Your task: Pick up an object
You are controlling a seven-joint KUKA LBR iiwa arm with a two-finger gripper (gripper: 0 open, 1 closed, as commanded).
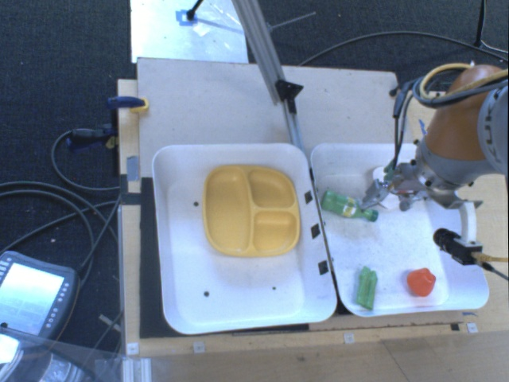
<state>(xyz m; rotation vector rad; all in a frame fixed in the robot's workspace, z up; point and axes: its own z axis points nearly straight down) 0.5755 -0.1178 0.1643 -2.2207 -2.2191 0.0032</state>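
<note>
**Three objects in the right bin, gripper over the bottle**

Two white bins sit side by side on the bench, and the action is all on the right. The arm [465, 126], grey with its orange band, reaches in from the right edge and hangs over the upper part of the right bin [477, 293]. Its gripper [375, 199] points left, down low, right at the end of a green bottle [347, 206] that lies on its side near the bin's left wall. The metal fingers [372, 191] look slightly parted, with the tips touching or just beside the bottle's right end; I cannot tell from this angle whether the bottle actually sits between them, so no firm hold to call here.

Lower in the same bin, a small green block [366, 286] lies near the front left, and a red rounded piece [421, 282] rests near the front right, well apart from the gripper. A black cylinder [453, 247] hangs from the arm's side above the bin's right rim.

Over in the left bin [238, 313], a yellow divided plate [252, 211] with three compartments lies flat in the upper middle. A grey pole [258, 38] slants down from the top to the gap between the bins. Cables [48, 205] trail across the dark floor at left.
</note>
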